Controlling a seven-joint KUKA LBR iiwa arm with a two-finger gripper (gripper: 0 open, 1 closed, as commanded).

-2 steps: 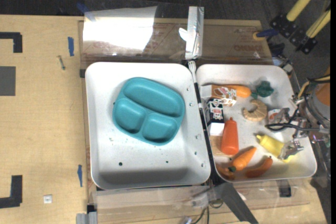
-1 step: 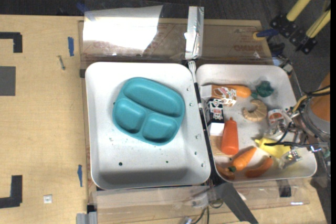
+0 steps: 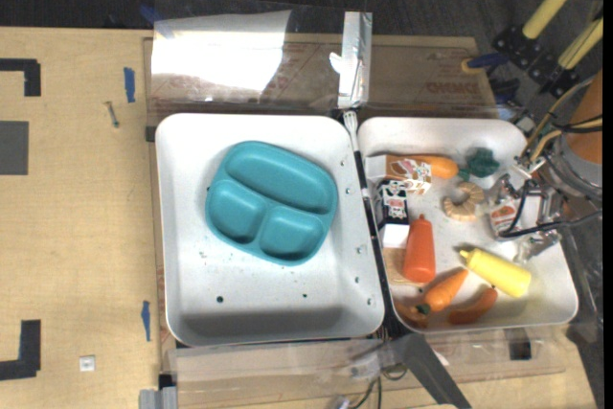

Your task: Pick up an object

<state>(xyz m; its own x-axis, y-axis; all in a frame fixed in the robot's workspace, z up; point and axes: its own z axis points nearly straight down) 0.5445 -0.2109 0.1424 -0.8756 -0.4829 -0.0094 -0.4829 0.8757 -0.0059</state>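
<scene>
A: Nearest the camera in the right bin (image 3: 565,302), what sits along the front wall?

B: An orange carrot (image 3: 442,290) and a reddish piece beside it, both angled. Just behind lies a yellow bottle (image 3: 496,270), its long axis running from upper left to lower right. An upright orange bottle (image 3: 419,250) stands to its left.

A: And the end effector (image 3: 522,206)?

B: It hangs at the bin's right side, farther back, amid cables. Whether it is parted or closed cannot be told, and nothing is seen gripped in it.

A: So which way does a target lie?

B: The yellow bottle looks the likeliest pick: it is near, toward the camera and slightly left of the end effector. A grasp would best cross its long axis. In the left bin (image 3: 182,206), a teal tray (image 3: 271,199) lies well apart.
</scene>
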